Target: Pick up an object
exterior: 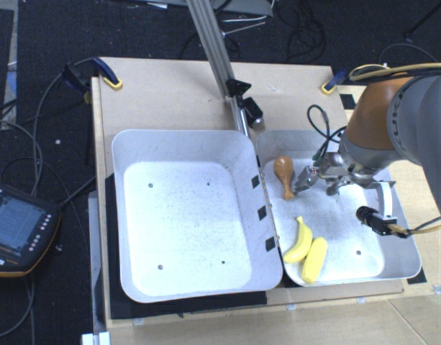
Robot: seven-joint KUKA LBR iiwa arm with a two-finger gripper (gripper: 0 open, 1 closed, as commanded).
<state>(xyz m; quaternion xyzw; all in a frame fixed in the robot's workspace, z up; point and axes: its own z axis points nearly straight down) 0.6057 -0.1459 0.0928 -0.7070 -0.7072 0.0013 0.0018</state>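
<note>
In the right bin (408, 263), a brown drumstick-shaped toy (283, 174) lies near the left wall. A yellow banana (299, 240) and a yellow oblong piece (314, 259) sit side by side at the front left of that bin. My gripper (319, 184) hangs low over the bin's back half, just right of the drumstick. Its fingers are spread open, with only bin floor showing between them. The grey arm with its orange band (375, 113) comes in from the right.
The left bin (121, 153) overlaps the right bin's left edge. A slanted metal post (214, 45) rises from between the bins at the back. A black cable connector (375, 220) sits over the right bin. A control pendant (19, 228) lies off the bench, left.
</note>
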